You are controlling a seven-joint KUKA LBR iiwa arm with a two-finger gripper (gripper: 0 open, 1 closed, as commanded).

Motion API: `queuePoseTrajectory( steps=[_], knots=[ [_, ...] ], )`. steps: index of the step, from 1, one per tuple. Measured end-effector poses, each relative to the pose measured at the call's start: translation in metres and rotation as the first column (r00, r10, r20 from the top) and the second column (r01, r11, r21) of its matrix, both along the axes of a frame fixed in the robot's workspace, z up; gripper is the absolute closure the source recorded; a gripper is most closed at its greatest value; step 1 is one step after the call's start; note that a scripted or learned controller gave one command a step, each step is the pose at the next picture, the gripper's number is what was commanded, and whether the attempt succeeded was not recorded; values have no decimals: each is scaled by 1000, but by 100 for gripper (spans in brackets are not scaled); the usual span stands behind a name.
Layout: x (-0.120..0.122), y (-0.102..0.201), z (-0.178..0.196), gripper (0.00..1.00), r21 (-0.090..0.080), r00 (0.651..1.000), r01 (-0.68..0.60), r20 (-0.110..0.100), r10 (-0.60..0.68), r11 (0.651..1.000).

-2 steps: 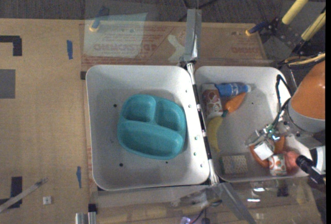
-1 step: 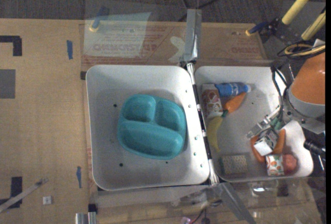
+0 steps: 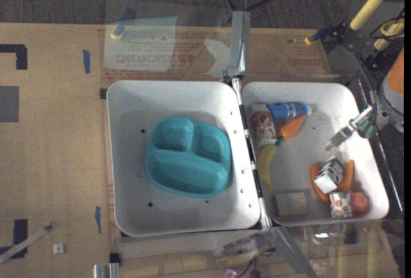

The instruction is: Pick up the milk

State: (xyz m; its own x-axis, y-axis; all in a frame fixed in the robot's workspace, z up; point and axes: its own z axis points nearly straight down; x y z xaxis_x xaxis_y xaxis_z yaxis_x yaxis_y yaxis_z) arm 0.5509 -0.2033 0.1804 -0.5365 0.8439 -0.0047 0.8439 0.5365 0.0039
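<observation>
**Milk low in the right bin, gripper above it**

I can't read any label on the milk — it lies lower right, between two carrots. My gripper hovers just above-right of it, holding nothing; finger spread I cannot tell.

A teal divided plate is lying in the left bin, while a blue bottle, a banana, a carrot and a grey sponge are resting in the right bin.
</observation>
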Motion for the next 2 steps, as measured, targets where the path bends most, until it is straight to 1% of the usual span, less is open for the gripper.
queuePoseTrajectory(
  steps=[1, 2],
  knots=[
    [-51, -8, 41, 0, 2, 1000, 30, -4, -30, 1000],
    [-58, 10, -69, 0, -14, 976, -217, 20, 217, 976]
  ],
)
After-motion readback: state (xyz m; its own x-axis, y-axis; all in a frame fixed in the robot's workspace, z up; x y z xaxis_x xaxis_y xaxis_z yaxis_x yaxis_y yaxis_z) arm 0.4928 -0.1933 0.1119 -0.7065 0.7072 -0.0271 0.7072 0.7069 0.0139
